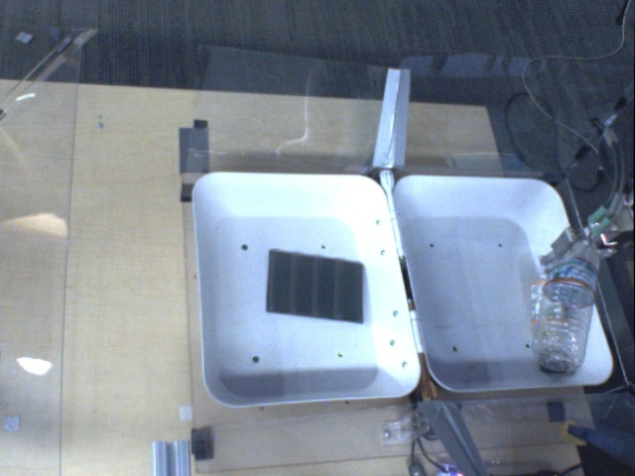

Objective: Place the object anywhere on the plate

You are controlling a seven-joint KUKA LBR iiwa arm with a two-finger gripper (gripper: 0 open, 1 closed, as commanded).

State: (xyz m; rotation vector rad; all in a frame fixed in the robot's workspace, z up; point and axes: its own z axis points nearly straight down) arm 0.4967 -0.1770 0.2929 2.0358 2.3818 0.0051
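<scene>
A clear plastic bottle (563,317) stands in the right bin (466,266), tight against the bin's right wall. Its base points to the front and its neck to the back right. My gripper (583,242) shows as a small grey shape with green marks at the view's right edge, right at the bottle's neck. I cannot tell whether it touches the bottle. The plate (316,286) is a dark ribbed rectangle lying flat in the middle of the left bin (228,226), well to the left of the bottle and the gripper.
A ridge where the two bin walls meet (402,286) runs between the bottle and the plate. A metal post (392,117) rises behind the bins. Cables (585,157) hang at the back right. Bare wooden bench (99,266) stretches to the left.
</scene>
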